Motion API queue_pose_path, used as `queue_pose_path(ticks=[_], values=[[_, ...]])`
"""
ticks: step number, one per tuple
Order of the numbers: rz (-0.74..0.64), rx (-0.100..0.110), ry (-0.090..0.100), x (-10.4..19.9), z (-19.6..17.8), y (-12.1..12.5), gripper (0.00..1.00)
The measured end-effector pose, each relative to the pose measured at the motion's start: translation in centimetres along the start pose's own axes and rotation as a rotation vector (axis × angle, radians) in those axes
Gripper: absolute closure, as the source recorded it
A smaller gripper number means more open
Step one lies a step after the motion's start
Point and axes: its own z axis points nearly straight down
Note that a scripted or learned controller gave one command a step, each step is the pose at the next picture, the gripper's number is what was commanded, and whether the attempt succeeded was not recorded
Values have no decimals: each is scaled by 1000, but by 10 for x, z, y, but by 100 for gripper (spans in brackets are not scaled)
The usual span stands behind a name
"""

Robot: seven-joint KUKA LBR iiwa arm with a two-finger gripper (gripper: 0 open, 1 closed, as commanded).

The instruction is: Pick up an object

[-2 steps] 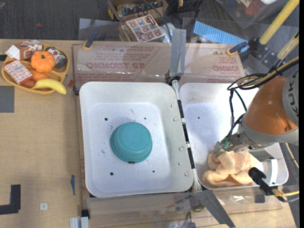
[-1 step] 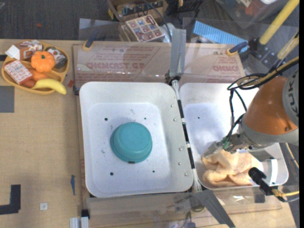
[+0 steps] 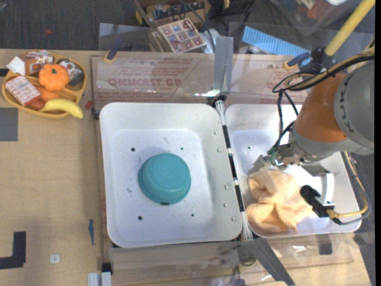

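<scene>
Gripper [image 3: 266,161] sat low in the right bin [image 3: 250,121], at the cloth [image 3: 277,201] heaped along its near side. Grip state: we couldn't tell. We advised pinching a raised fold, then lifting straight.

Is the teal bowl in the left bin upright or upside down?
Upside down. The teal bowl shows a flat closed base on top with no hollow, resting on the left bin floor.

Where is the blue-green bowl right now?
The teal bowl sits upside down near the middle of the left bin in the camera view, across the divider from the yellow cloth in the right bin.
</scene>
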Motion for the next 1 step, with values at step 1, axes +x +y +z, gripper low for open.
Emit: queue_pose_path(ticks=[1], values=[[-212, 0, 2, 8, 0, -60, 0]])
